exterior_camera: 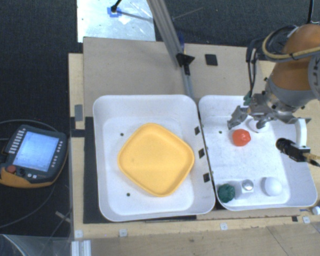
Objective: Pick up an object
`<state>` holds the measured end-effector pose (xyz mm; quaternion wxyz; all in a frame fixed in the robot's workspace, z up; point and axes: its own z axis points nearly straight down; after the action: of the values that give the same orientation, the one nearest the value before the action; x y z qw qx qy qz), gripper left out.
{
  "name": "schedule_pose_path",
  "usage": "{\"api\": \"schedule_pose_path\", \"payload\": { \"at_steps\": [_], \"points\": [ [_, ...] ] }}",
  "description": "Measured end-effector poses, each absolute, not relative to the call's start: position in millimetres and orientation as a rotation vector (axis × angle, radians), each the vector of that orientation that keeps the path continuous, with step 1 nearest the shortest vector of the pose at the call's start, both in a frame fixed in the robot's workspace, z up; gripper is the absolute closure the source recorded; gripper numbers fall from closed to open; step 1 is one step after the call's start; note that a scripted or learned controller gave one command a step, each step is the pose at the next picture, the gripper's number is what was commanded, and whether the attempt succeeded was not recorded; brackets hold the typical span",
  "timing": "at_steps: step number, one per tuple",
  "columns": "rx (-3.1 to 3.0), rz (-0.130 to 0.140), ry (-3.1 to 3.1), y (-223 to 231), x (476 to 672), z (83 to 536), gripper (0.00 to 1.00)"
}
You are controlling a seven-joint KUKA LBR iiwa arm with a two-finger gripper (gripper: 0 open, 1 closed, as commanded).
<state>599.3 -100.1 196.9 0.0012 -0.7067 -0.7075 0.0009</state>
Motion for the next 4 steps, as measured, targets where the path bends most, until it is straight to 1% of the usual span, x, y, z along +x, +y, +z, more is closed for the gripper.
{"api": "schedule_pose_path", "payload": {
  "at_steps": [2, 3, 4],
  "points": [
    [-2.219, 0.003, -2.22, -108, 601.3, 88, 0.0],
    [-2.223, -0.002, -2.222, -108, 602.9, 101, 1.0],
    [-2.222, -0.004, -2.225, -99, 608.0, 153, 1.0]
  ]
}}
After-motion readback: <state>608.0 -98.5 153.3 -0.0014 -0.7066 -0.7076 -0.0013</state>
